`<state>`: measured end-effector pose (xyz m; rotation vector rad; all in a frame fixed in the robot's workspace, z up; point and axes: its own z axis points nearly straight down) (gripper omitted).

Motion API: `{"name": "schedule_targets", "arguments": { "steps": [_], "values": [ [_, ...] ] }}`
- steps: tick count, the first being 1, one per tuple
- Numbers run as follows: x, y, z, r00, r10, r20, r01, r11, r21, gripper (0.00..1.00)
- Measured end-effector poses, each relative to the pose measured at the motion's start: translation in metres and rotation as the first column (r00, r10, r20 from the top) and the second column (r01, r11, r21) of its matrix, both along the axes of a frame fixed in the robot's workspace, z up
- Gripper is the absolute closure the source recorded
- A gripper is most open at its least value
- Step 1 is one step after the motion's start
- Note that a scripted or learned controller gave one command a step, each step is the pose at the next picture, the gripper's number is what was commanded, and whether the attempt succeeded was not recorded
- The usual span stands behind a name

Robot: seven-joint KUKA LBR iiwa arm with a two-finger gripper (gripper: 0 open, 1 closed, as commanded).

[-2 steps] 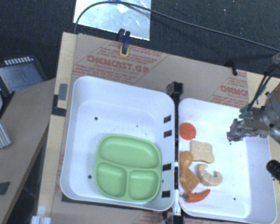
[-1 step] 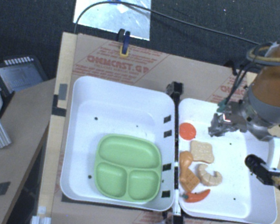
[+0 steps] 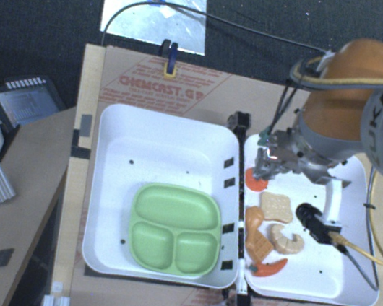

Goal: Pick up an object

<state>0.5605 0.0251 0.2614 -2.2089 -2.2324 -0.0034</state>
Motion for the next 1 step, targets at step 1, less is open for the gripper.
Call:
{"name": "schedule_targets", "arguments": {
  "steps": [1],
  "values": [
    [0.0033, 0.0490, -0.0043, 1.000, -0.001, 0.001, 0.001, 1.000, 0.000, 1.00]
  ]
}}
